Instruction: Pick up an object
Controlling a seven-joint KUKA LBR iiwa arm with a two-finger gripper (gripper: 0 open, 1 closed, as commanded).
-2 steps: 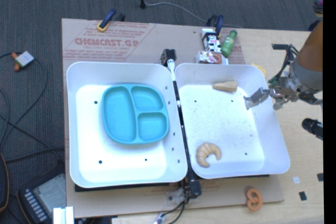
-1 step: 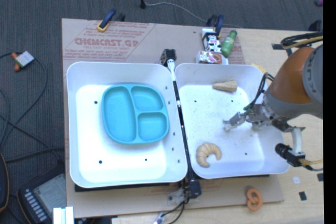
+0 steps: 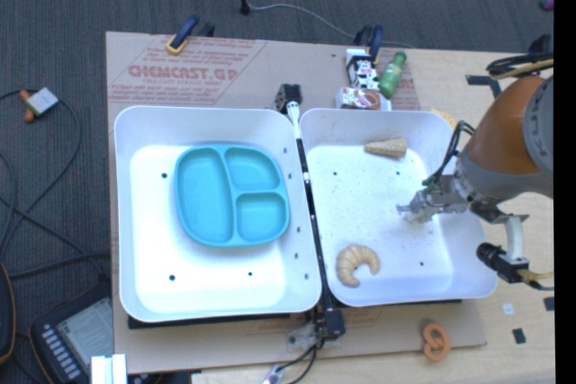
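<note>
Right bin: holds a croissant near its front-left corner and a cone near its back wall, the two well apart; either would serve as the object to pick up; end effector low over the bin floor toward the right side, between the two and touching neither, nothing visibly held; how far it is open cannot be told

Left bin: holds a blue tray with three compartments, nothing in them

Step in hand, as judged: approach to a grasp; to do it well, centre over one item before descending, straddle the croissant across its narrow middle or the cone across its width rather than its length, descend fully to the bin floor, close, then lift straight up clear of the wall

Hard to make out: the end effector tip reads as a small grey blur against the white floor; the arm is cut off at the right; small items on the counter behind the bins, a green one among them, too small to identify
</note>
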